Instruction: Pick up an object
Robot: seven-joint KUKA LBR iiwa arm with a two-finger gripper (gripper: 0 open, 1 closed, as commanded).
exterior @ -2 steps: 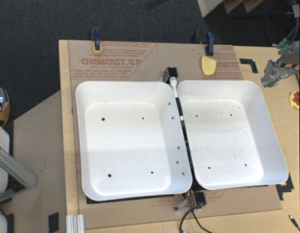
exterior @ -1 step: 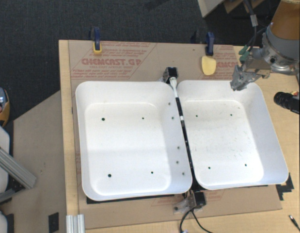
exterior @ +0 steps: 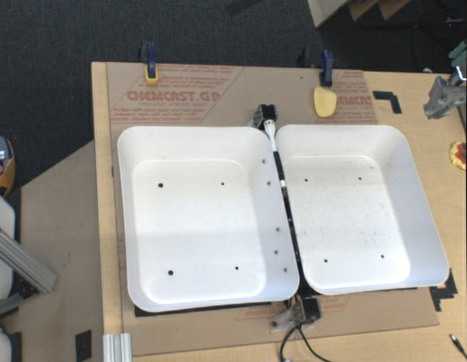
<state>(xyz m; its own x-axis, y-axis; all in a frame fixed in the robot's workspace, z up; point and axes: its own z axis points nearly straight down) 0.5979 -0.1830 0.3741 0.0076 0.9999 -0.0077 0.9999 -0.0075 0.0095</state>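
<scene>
We saw two white bins side by side on a brown board (exterior: 218,89): the left bin (exterior: 127,202) in the middle of the frame, the right bin (exterior: 418,194) toward the right. A black strip (exterior: 282,194) ran between their touching rims. A small yellowish lump (exterior: 324,101) lay on the board just above the right bin's upper rim, below a blue clamp (exterior: 326,65); whether it was the thing to pick up, we could not tell. Nor could we tell the pincer's state. A second blue clamp (exterior: 149,55) sat at the board's upper left.
</scene>
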